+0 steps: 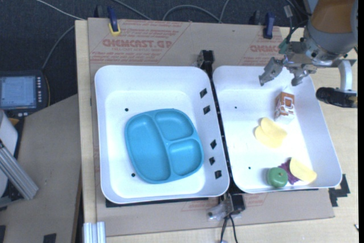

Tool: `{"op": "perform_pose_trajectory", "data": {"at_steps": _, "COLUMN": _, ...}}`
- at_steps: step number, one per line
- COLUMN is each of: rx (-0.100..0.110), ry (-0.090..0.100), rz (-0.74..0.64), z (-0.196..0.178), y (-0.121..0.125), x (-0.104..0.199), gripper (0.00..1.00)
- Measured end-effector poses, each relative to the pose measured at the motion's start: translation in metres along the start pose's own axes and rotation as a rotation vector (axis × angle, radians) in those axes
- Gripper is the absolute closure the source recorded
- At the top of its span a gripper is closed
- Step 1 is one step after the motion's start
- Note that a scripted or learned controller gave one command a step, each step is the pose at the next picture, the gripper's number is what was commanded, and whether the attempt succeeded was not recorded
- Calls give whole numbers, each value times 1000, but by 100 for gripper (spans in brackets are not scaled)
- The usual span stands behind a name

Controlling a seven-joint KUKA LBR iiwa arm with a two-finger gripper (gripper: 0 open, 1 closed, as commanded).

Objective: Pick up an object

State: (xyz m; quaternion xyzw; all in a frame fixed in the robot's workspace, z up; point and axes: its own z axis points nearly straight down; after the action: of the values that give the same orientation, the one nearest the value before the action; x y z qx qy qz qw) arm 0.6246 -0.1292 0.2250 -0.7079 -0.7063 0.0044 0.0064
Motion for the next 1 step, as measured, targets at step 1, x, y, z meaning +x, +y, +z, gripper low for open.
{"op": "perform_pose_trajectory", "data": {"at_steps": 1, "rx": -14, "ry": -2, "rz": -3, "z": -8, "y": 3, "x": 0, "gripper": 0}}
